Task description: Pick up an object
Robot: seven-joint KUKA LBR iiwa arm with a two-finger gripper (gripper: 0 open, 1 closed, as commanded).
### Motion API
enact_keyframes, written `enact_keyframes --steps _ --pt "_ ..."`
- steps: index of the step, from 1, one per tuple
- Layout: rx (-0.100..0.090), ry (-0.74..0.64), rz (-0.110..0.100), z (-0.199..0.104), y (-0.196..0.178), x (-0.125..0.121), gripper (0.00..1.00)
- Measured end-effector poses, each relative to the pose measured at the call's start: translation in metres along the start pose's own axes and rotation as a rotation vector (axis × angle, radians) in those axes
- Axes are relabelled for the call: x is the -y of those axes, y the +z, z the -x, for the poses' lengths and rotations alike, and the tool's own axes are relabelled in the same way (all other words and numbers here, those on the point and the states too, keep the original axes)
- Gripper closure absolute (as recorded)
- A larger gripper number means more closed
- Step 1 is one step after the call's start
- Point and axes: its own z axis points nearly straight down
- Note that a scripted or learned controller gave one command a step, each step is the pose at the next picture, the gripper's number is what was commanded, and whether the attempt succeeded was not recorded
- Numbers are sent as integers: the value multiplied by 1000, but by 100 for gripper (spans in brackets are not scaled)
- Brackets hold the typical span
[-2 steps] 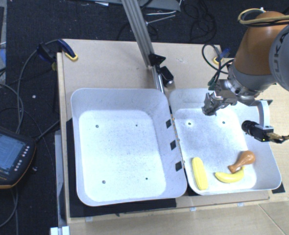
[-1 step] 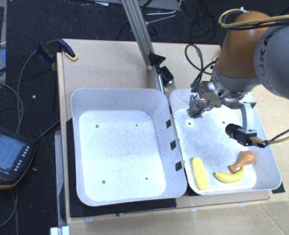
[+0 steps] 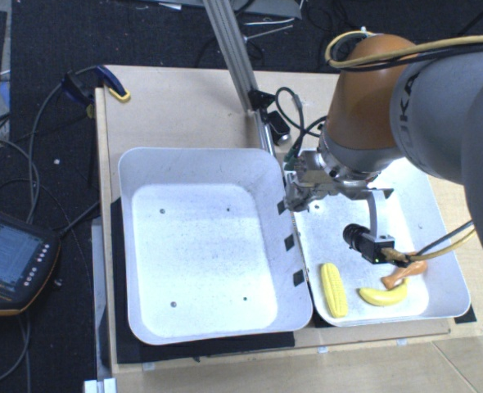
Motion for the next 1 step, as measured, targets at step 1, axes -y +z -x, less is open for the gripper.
enact_keyframes --steps 1 --pt "0 0 0 -55 5 21 100"
